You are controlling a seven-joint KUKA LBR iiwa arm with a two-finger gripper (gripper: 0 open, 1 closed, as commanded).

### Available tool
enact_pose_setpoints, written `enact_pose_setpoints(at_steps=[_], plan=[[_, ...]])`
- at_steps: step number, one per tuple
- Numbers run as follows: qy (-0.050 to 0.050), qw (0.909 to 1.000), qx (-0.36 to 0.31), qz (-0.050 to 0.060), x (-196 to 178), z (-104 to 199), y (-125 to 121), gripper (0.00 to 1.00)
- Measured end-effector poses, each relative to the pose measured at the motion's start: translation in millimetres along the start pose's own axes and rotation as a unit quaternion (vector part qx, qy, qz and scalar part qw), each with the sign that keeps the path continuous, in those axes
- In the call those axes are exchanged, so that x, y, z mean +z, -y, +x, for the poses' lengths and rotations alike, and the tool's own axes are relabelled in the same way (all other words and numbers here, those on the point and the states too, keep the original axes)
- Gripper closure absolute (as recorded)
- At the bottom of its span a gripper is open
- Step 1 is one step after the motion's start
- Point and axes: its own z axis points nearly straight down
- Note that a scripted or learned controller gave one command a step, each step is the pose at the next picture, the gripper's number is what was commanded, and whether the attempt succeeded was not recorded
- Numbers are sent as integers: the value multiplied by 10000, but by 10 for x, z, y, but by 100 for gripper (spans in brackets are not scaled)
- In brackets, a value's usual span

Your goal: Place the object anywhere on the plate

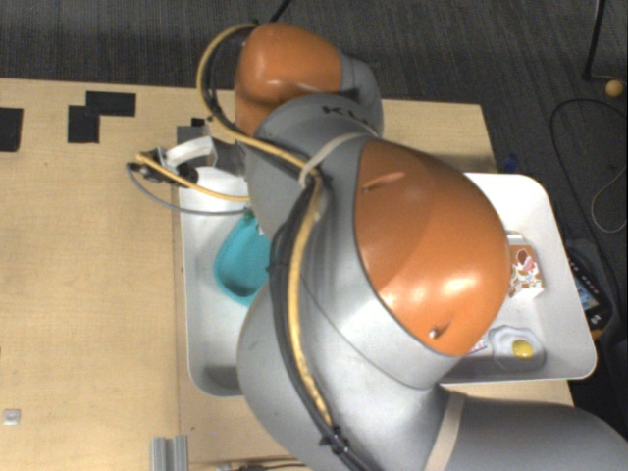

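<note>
A: Plate?
B: teal plate (238, 260) – glossy, rounded edge, lying flat in the left bin (196, 346). Only its left part shows; the rest is under the arm (432, 253).
A: Anything on it?
B: Nothing on the visible part.
A: Object?
B: Two candidates in the right bin (549, 219), well apart from the plate: a small yellow piece (522, 347) on a pale round base near the front corner, and a flat red-and-white patterned item (525, 268) just behind it, half covered. Can't tell which is the one.
A: Position relative to the jaws?
B: Cannot tell.
</note>
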Motion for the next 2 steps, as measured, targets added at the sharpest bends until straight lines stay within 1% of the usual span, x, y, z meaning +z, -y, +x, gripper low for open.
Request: enact_pose_setpoints(at_steps=[2], plan=[[-1, 10000, -11, 2, 0, -2, -1, 100]])
